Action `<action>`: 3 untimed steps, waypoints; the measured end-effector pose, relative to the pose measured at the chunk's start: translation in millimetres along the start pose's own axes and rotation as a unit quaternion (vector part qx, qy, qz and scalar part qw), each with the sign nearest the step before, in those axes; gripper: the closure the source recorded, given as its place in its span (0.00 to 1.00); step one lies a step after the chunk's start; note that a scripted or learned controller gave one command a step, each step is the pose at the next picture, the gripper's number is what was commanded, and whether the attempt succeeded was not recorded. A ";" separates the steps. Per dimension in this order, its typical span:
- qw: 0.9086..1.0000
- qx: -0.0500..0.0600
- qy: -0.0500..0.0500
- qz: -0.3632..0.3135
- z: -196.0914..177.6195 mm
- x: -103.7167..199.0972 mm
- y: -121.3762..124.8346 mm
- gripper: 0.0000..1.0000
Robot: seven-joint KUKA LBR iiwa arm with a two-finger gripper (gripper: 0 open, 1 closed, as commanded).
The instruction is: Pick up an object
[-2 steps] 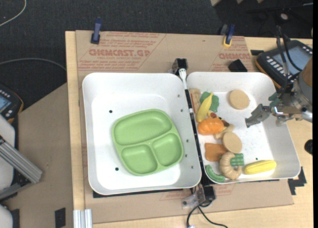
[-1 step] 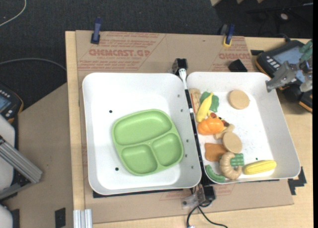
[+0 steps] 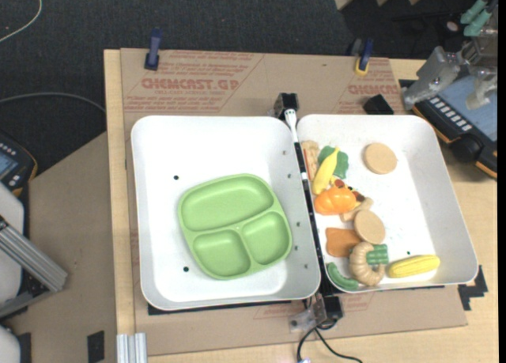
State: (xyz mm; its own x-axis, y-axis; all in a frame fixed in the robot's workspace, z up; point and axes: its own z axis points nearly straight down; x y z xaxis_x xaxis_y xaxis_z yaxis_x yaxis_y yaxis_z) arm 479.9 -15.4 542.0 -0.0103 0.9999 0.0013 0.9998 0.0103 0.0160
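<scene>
- Two white bins sit side by side on the bench, which is covered by a brown cardboard sheet printed with red lettering.
- The left bin has just a green divided plate in it, three compartments, lying flat and turned a bit off square.
- The right bin is where all the pickable stuff is, mostly piled along its left side and near corner.
- Top of the pile: a yellow banana-ish piece with something green just beside it, and a tan strip against the bin wall.
- A round tan cookie-like disc sits on its own, well apart from the rest toward the far side.
- Middle: an orange toy, then another tan round piece touching an orange wedge.
- Near corner: a beige ridged thing, a green pod tucked by the wall, and a yellow corn cob lying flat near the front rim.
- Grey arm hardware shows at the upper right, off the bins. Can't tell what the claw is doing, wide or narrow.
- Blue clamp and a yellow-blue clamp pin the cardboard at the far edge.
</scene>
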 end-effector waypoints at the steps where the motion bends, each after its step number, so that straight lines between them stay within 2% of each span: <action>1: 1.000 0.011 0.000 0.001 82.6 87.1 2.5 0.00; 2: 1.000 0.006 -0.001 0.004 68.1 82.9 3.7 1.00; 3: 1.000 0.016 -0.002 0.005 216.4 105.1 -5.0 1.00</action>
State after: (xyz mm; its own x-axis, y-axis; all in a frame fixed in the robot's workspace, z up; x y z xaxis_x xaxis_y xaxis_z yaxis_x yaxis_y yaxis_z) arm 477.3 89.9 325.6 0.0000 1.0000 -0.0026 0.9999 -0.0001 -0.0168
